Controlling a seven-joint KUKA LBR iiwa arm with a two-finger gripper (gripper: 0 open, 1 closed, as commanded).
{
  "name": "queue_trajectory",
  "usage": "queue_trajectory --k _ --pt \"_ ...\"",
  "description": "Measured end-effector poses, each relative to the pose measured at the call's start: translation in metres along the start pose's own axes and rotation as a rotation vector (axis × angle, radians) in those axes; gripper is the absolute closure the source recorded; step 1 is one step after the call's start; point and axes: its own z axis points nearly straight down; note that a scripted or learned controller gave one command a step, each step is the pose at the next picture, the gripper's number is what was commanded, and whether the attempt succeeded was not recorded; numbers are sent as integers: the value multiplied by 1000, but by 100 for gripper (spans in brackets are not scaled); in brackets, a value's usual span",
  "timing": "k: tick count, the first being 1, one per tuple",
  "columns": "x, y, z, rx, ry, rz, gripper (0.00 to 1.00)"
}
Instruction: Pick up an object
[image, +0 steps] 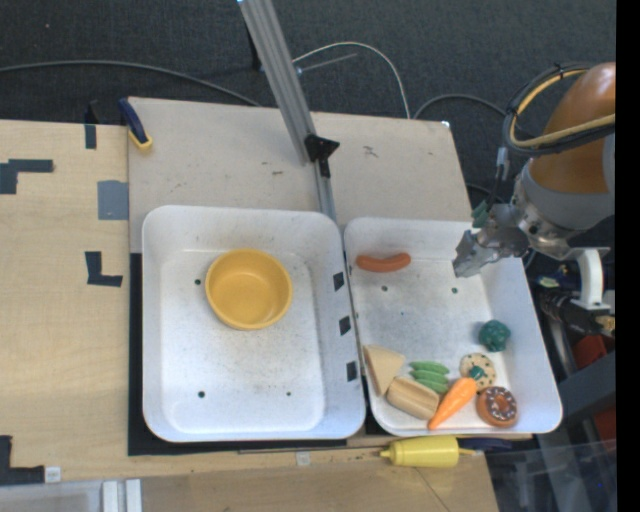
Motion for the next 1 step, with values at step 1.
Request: queue_trajectory --k 1 --pt "56 12 14 2 -1 0 100"
